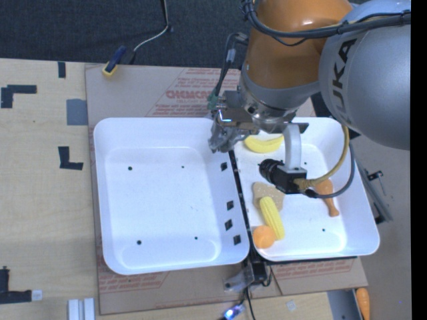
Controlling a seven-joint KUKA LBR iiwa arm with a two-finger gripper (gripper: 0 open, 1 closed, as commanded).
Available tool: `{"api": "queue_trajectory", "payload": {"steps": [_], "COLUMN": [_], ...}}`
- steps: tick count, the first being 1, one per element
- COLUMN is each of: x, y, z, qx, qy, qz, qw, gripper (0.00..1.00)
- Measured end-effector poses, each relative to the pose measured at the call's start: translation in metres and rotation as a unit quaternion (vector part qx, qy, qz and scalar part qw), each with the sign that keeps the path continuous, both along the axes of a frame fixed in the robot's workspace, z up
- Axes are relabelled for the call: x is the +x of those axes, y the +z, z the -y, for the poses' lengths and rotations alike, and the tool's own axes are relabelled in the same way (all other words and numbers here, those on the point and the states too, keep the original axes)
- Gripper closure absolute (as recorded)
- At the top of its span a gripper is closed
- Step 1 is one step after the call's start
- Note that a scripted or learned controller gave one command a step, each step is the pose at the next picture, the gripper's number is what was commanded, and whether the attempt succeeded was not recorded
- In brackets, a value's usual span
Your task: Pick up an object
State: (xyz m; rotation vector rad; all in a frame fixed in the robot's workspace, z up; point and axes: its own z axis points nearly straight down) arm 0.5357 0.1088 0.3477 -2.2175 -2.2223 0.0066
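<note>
Nearest in the right bin (360, 242), an orange ball (264, 237), then a corn cob (271, 217): probably light, stiff, ridged plastic, best pinched across its middle. Banana (263, 143) further back. Gripper (223, 137) above the divider, can't tell its state

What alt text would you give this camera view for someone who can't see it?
A big grey and orange robot arm reaches over two white bins, its gripper above their shared edge. The right bin holds toy food: a banana, corn cob, orange ball, and carrot-like piece.
</note>
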Motion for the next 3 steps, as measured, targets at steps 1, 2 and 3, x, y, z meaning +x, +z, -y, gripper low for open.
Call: {"api": "queue_trajectory", "payload": {"steps": [1, 2, 3], "x": [-0.028, -0.037, -0.038], "y": [0.087, 0.012, 0.090], "z": [-0.013, -0.024, -0.059], "qx": [0.0023, -0.0006, 0.0023], "qy": [0.001, 0.000, 0.002], "qz": [0.006, -0.002, 0.005], "qw": [1.0000, 1.0000, 1.0000], "gripper": [1.00, 1.00, 1.00]}}
